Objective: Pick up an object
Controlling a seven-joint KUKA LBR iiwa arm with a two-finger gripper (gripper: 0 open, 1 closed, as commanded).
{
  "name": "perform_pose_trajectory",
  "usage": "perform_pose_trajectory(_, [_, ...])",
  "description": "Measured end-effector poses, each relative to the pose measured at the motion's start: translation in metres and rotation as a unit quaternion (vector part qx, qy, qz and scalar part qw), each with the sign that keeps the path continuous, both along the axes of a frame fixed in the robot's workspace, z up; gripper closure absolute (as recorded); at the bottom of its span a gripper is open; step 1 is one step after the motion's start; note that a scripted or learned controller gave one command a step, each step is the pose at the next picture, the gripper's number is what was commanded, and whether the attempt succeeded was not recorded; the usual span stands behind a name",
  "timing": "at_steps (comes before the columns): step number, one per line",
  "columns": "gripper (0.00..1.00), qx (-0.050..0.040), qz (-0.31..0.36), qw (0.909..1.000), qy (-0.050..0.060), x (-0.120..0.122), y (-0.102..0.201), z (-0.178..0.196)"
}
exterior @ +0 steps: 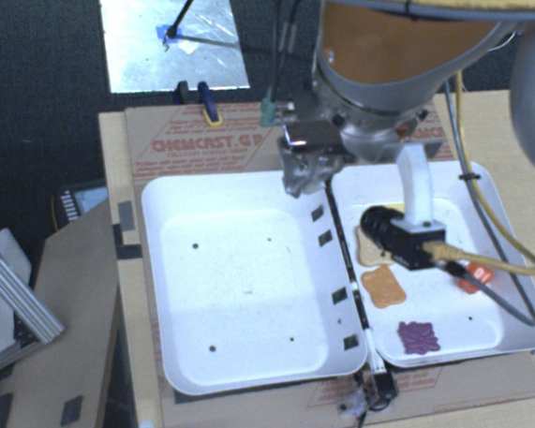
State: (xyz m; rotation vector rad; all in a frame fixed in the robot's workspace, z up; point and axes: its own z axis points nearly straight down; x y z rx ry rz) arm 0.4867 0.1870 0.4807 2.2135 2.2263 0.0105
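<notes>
Four objects: all in the right bin (462, 333), lower right of frame.
Nearest: purple piece (418, 336), lying flat and apart from the rest, probably the easiest target.
Middle: tan piece (384, 286); red piece (476, 276) to its right.
Farther: yellow piece (368, 243), partly hidden.
Gripper (306, 172): upper centre, above the bins' divider; open or closed, cannot tell.
Advice: centre over one piece, then descend straight.

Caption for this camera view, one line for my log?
Gripper hovers over the bins' seam; right bin holds tan piece, purple piece, red piece.
</notes>
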Motion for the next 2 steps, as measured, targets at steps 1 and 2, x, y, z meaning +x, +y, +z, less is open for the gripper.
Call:
perform_pose_trajectory(1, [1.00, 0.0000, 0.000, 1.0000, -0.002, 0.060, 0.029, 0.058])
perform_pose_trajectory(2, [1.00, -0.0008, 0.000, 1.0000, 0.002, 0.058, 0.048, 0.054])
